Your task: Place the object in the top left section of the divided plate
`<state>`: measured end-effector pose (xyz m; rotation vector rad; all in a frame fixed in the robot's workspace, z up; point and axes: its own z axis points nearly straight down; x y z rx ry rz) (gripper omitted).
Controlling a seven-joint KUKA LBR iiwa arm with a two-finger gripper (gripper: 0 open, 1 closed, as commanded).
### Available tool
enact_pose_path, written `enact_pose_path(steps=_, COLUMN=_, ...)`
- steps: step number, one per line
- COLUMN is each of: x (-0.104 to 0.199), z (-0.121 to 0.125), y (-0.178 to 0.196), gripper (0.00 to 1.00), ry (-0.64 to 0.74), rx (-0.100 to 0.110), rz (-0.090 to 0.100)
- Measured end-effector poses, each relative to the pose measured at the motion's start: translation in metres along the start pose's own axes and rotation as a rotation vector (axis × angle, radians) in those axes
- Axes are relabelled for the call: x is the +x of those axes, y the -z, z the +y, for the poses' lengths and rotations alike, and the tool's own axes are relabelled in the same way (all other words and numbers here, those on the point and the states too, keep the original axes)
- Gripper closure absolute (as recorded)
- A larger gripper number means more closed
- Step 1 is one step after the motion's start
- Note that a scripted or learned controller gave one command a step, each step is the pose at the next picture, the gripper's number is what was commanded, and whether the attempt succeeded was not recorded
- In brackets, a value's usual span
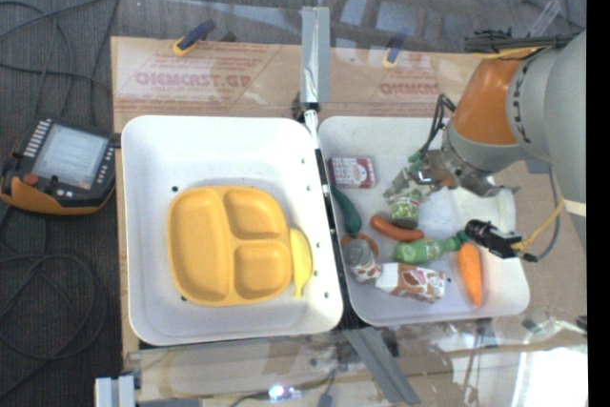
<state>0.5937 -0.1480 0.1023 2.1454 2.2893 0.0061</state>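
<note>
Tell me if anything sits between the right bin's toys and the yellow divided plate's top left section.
Yes: the two raised white bin walls where the bins meet run between the pile of toy foods and the yellow divided plastic plate. The top left section itself looks bare, so nothing visible blocks it from above. A yellow banana-like piece lies beside the plate's right edge.

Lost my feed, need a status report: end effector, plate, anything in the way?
End effector low over right bin, among the toys. Yellow plate in left bin, all sections bare. Nothing blocking the plate.

Yellow divided plate (229, 243) lies in left bin (152, 300).
</note>
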Motion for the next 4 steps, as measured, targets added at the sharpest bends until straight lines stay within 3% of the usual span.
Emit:
enact_pose_path(steps=1, x=0.107, z=0.002, y=0.080, gripper=1.00, ry=-0.126, rx=0.009, rz=-0.001)
enact_pose_path(steps=3, x=0.231, z=-0.005, y=0.080, gripper=1.00, ry=0.455, rx=0.009, rz=0.002)
enact_pose_path(steps=4, x=0.231, z=-0.005, y=0.080, gripper=0.00, ry=0.455, rx=0.008, rz=0.003)
